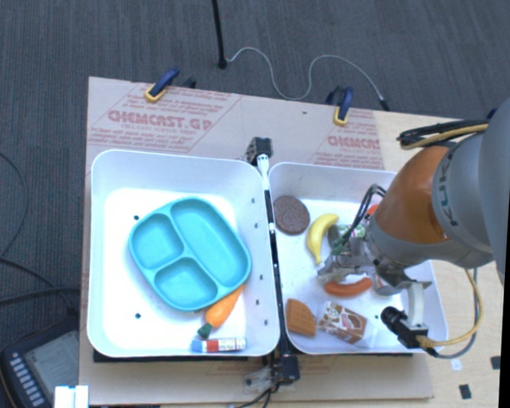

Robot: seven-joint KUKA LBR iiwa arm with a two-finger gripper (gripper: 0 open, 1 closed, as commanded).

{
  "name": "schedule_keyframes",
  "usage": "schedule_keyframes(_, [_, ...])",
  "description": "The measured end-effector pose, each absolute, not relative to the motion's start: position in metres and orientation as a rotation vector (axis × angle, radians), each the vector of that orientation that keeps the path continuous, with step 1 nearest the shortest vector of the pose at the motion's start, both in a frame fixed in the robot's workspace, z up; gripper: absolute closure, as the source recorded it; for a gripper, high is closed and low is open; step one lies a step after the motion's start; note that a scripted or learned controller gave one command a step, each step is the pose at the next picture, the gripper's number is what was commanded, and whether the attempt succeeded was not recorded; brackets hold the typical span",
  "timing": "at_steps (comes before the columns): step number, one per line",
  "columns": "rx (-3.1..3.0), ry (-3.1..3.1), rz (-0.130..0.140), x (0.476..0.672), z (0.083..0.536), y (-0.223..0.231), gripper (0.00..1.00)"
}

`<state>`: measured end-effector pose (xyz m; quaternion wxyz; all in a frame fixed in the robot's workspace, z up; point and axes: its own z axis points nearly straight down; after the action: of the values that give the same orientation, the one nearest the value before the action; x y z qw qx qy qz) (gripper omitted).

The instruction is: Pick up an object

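Gripper (347, 269) is positioned over sausage (348, 288), just beside banana (320, 235); jaw state cannot be told.

One fixed camera looks down at a slant from above the bench (114, 113), taking in both bins (98, 232).

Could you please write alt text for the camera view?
The arm's pincer is low in the right bin over a red sausage, near a banana. The left bin holds a blue divided plate and a carrot.
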<state>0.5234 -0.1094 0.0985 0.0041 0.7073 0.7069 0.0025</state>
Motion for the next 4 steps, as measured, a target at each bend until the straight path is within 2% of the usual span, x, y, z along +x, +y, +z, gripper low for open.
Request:
schedule_keyframes(1, [2.219,2.221,0.001,0.592,0.185,-0.070,1.00])
schedule_keyframes(2, [2.220,2.221,-0.003,0.592,0.184,-0.071,0.00])
schedule_keyframes(3, [2.210,2.210,0.009,0.586,0.118,-0.095,0.00])
schedule_keyframes(4, [2.214,2.213,0.003,0.585,0.125,-0.095,1.00])
